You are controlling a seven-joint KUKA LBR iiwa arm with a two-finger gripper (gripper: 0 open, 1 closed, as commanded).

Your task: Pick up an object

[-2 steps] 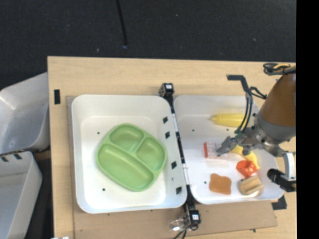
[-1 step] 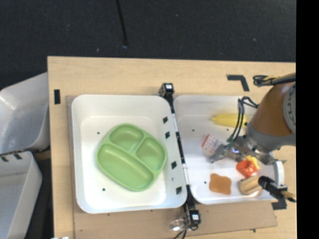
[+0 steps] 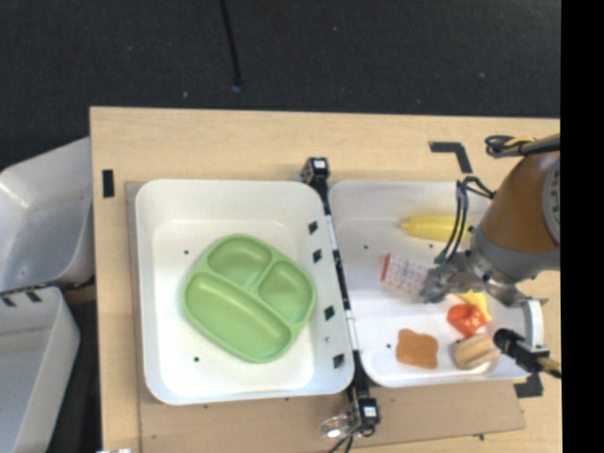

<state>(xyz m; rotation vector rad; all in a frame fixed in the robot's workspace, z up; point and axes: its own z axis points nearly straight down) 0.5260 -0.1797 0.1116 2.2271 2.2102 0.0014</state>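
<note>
The right bin (image 3: 377, 217) holds several small objects: a yellow corn-like piece (image 3: 429, 226), a clear packet with red print (image 3: 404, 273), a red and yellow pepper-like item (image 3: 468, 315), an orange-brown piece (image 3: 416, 348) and a tan bread roll (image 3: 475, 351). My gripper (image 3: 436, 286) hangs low over this bin, right beside the packet's right edge and just left of the red item. The orange band and wrist rise to the upper right of it.
The left bin (image 3: 170, 217) carries a green divided plate (image 3: 249, 296). A black divider with clips (image 3: 332, 272) runs between the bins. The wooden bench (image 3: 208, 140) surrounds both; grey equipment (image 3: 38, 215) stands off its left edge.
</note>
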